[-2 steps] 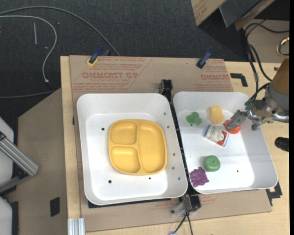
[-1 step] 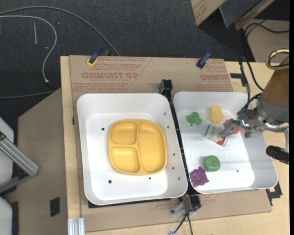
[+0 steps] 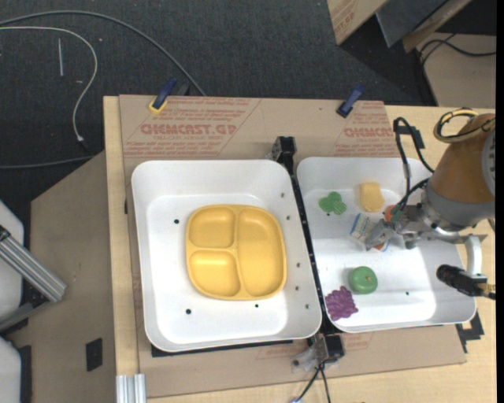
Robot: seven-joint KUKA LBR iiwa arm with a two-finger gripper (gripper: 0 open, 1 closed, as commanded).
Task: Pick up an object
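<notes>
Left bin (image 3: 157, 205): holds the yellow tray (image 3: 235, 251).
Right bin (image 3: 409, 311): apple (image 3: 363, 279), grapes (image 3: 341, 302), yellow block (image 3: 371, 196), green piece (image 3: 332, 204), all unlifted.
Gripper (image 3: 370, 233): low between them; its grip cannot be told.
Progress: nothing visibly picked; lift remains.

Dark speckled carpet (image 3: 157, 47) covers the floor up top, and a thin white cable (image 3: 87, 86) loops across it at the left. A brown cardboard sheet (image 3: 236, 126) printed with red lettering lies over the pale wooden bench (image 3: 71, 236), pinned by two blue clamps (image 3: 164, 96) along its far edge. A cardboard box (image 3: 354, 16) sits top right. Silver metal rail (image 3: 27, 264) at the left edge.
</notes>
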